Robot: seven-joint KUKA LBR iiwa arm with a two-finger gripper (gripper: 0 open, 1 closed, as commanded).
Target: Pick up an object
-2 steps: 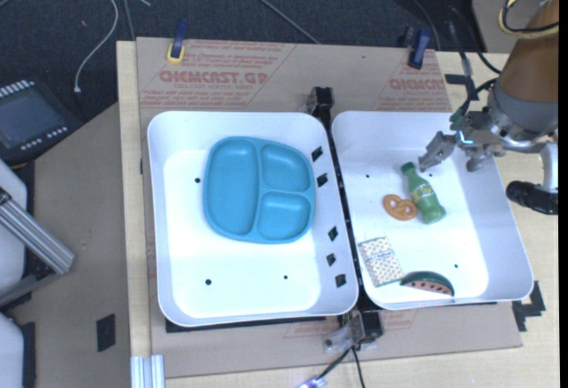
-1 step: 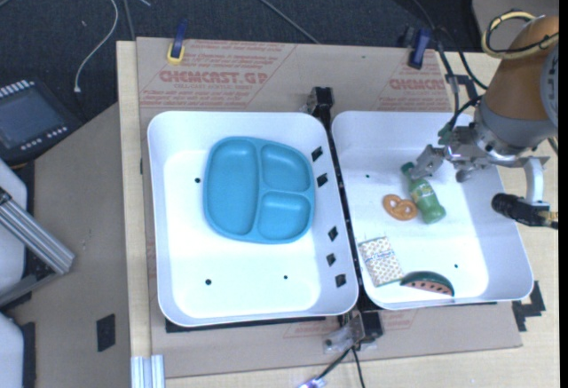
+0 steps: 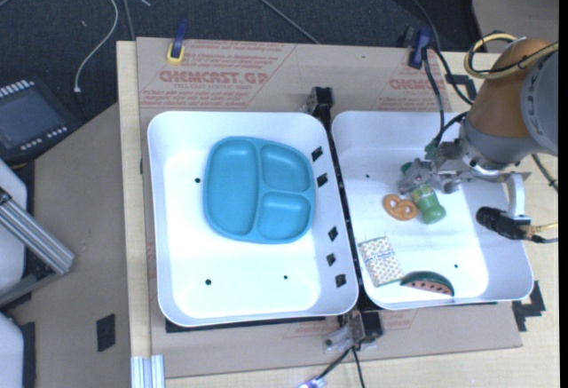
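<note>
My gripper (image 3: 424, 182) hangs low over the middle of the right bin (image 3: 497, 275), the arm coming in from the right. Right beneath and beside it lies a green object (image 3: 431, 205). An orange pretzel (image 3: 399, 207) lies just to the left of the green object. Nearer the front of the bin are a speckled square packet (image 3: 381, 259) and a watermelon slice (image 3: 428, 283). The gripper's body hides the fingers.
The left bin (image 3: 177, 226) holds a blue divided plate (image 3: 258, 189). A black clip-studded divider (image 3: 330, 200) runs between the two bins. A black cable plug (image 3: 497, 220) sticks out over the right bin's right side.
</note>
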